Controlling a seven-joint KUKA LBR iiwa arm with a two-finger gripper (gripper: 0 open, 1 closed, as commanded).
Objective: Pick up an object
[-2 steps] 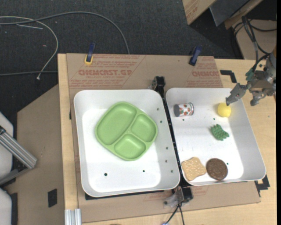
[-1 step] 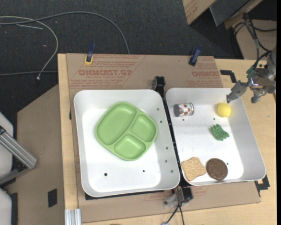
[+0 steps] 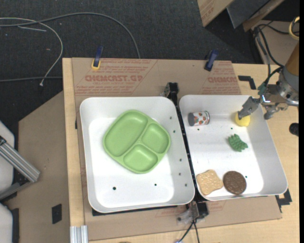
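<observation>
Dark carpeted floor [image 3: 71, 28] is seen behind the bench, w/ grey cables [image 3: 52, 35] laid across it. Bench top is covered by printed cardboard [image 3: 142, 76], held by blue clamps [image 3: 98, 57]. Cardboard boxes [image 3: 223, 12] are seen top right.

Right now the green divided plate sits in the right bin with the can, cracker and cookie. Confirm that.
Not quite. The camera view shows the green divided plate in the left bin; the can, cracker and cookie are in the right bin.
</observation>
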